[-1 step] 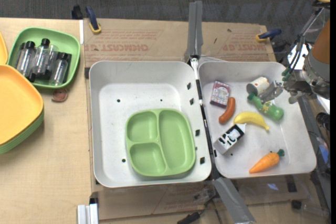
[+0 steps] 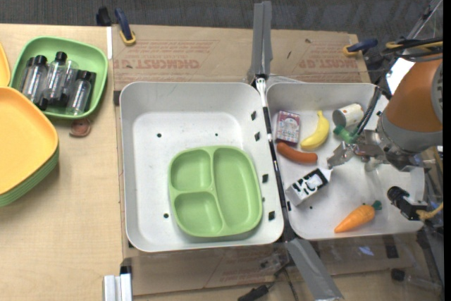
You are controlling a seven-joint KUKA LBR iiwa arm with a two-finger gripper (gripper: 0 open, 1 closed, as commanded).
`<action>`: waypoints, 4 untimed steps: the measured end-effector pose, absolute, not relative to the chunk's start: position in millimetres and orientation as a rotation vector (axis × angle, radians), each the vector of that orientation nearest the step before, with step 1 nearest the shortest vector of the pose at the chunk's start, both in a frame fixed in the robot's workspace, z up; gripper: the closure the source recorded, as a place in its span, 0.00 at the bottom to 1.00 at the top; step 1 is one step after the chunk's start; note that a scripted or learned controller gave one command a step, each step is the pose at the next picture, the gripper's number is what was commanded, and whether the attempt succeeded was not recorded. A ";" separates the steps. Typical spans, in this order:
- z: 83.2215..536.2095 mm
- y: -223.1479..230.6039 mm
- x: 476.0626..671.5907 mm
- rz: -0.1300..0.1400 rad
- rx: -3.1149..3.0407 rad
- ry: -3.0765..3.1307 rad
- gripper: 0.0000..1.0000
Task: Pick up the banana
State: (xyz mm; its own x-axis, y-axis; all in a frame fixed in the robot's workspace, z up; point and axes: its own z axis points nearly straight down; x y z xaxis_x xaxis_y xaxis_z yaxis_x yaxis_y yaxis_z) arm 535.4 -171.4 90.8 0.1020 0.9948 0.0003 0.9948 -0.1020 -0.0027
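The yellow banana lies in the right bin, in its upper middle, curved and pointing up. My gripper hangs just right of and slightly below the banana, apart from it. Its fingers look open, with nothing between them. The grey arm with its orange band comes in from the right.
Around the banana are a pink packet, a red sausage, a white cup and a small green item. A black-and-white box and a carrot lie lower. The left bin holds a green divided plate.
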 end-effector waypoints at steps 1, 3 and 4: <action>91.0 -116.7 595.9 0.003 -2.314 -2.124 0.00; 90.9 -119.7 568.2 0.004 -2.273 -2.166 1.00; 91.4 -140.2 600.6 0.002 -2.237 -2.206 1.00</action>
